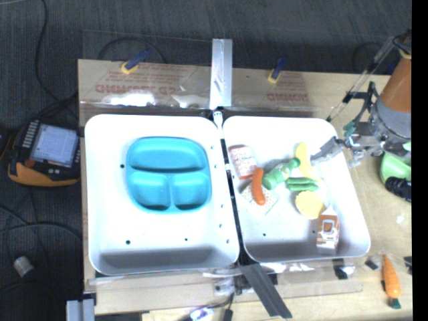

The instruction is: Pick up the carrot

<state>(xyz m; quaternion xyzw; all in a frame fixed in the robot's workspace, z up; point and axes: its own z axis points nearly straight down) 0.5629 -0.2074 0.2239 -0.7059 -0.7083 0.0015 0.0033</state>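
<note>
Carrot [257, 186] lies in the right bin [348, 243], near its left wall, one of two white bins. Left bin [100, 246] carries one blue tray [168, 174]. Further right, the pincer [326, 150] hovers over the pile, fingers apart, gripping nothing.

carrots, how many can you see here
2. One carrot lies in the right bin, left of the green vegetable. Another carrot lies on the bench outside that bin, near the bottom right corner. Others could be hidden.
</note>
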